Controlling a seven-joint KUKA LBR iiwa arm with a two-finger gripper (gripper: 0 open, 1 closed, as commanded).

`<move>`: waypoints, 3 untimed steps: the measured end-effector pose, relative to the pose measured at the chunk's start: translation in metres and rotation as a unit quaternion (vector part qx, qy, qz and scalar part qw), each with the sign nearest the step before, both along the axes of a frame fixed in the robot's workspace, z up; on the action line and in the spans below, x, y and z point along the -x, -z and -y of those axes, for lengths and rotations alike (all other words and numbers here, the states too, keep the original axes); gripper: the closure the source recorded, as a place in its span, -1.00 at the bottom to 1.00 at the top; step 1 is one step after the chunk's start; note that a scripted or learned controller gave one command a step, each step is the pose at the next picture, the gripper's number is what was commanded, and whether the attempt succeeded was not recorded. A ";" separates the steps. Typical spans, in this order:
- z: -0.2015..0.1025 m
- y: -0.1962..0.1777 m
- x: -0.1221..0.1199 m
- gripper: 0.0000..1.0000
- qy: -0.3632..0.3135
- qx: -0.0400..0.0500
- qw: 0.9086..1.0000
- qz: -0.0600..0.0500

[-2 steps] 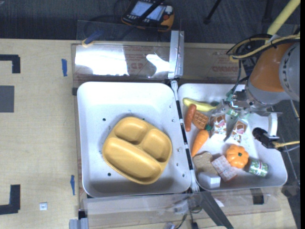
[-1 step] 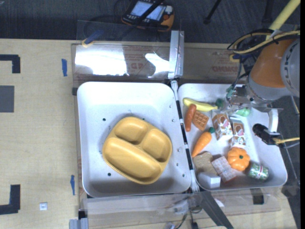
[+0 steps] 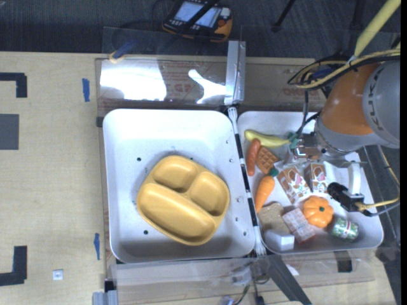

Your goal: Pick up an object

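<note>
Bearing both bins, you have a pale wood-grain bench (image 3: pixel 51 170), matt, marked with black tape corners and small blue tabs. Beyond it lies dark carpet (image 3: pixel 76 5) with a handheld screen unit (image 3: pixel 196 16) on it. A glossy clear sheet (image 3: pixel 159 81) catches glare behind the left bin.

- Gripper (image 3: pixel 310 150): low over the far part of the right bin (image 3: pixel 372 237). You cannot tell whether it is open or closed, and nothing shows as held.
- Banana (image 3: pixel 266 138): yellow, curved, smooth, just view-left of the gripper.
- Red roll (image 3: pixel 253 156) and red waffle piece (image 3: pixel 268 161): further view-left, by the bin's wall.
- Packets (image 3: pixel 293 183): two, flat, printed, glossy, just nearer you than the gripper.
- Carrot (image 3: pixel 263 192): orange, tapered, view-left of the packets.
- Pumpkin (image 3: pixel 317 211): orange, ribbed, round, near the front of the bin.
- Bread slice (image 3: pixel 272 216), pink cube (image 3: pixel 297 224), white block (image 3: pixel 280 240): clustered at the front, well apart from the gripper.
- Can (image 3: pixel 344 229): green, lying on its side beside the pumpkin.
- Left bin (image 3: pixel 121 145): white, shallow, rounded corners, far view-left of the gripper. It holds a yellow tray (image 3: pixel 183 199), smooth, with three compartments.
</note>
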State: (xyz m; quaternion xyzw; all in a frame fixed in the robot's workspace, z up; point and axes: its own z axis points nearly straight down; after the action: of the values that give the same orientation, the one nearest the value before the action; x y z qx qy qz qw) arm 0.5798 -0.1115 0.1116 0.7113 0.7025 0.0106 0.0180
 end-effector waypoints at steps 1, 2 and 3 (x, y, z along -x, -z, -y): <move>-0.086 -0.073 0.014 1.00 -0.082 -0.003 0.996 -0.019; -0.033 -0.133 0.014 1.00 -0.166 -0.001 0.986 -0.019; -0.096 -0.130 0.063 1.00 -0.208 -0.002 0.978 -0.022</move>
State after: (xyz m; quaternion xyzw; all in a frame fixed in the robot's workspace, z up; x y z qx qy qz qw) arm 0.5171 -0.0155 0.2412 0.5499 0.8352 -0.0002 -0.0010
